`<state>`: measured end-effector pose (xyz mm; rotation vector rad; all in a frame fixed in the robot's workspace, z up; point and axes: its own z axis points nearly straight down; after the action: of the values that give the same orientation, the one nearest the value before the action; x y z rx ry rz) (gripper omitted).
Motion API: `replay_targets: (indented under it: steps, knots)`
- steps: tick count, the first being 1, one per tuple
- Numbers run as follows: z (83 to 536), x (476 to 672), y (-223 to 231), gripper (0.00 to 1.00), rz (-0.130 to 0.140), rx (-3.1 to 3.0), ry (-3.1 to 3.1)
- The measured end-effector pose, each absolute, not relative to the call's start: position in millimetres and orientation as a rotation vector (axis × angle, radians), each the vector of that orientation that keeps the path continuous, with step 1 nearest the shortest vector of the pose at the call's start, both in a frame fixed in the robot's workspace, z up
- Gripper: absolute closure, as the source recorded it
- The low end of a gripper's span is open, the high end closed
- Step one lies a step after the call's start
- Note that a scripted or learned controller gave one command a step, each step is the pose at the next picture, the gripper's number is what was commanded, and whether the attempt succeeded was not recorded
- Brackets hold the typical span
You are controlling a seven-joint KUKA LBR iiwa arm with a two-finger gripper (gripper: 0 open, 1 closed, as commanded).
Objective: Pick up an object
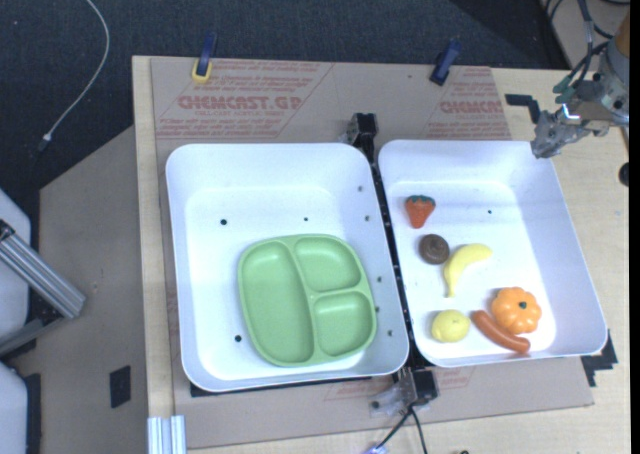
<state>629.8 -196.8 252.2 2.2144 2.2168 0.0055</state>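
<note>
The worktop (300,92) lay under a sheet of printed cardboard, and on it two shallow white bins sat side by side, touching along their inner walls. The left bin (200,192) took up the middle of the worktop and carried a green divided plate (305,297) toward its near edge. The right bin (560,232) reached toward the worktop's right edge and held all the small things, gathered in its near half: a yellow banana (466,264) in the middle, an orange pumpkin (515,308) toward the near right corner with a red sausage (499,332) touching its front, a yellow lemon (450,326) just beside the sausage's end, a brown round piece (433,248) beside the banana, and a strawberry (420,210) farthest back along the inner wall.

The pincer (556,132) hung at the far right corner of the right bin, over its rim and well apart from every piece. I could not tell whether it was spread or pressed together, and nothing showed in it.

From there, I judged a straight descent would strike the rim or close on bare plastic. Around the pumpkin the crowding could let the sausage get nudged or snagged instead, and the rounded toys looked apt to slip from a poorly centred grip
</note>
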Motion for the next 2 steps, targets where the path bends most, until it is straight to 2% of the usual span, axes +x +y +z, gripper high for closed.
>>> replay_targets:
  steps: [2]
  knots:
    - [246.1, 604.9, -108.9, 1.0, 0.0, 2.219, 2.229]
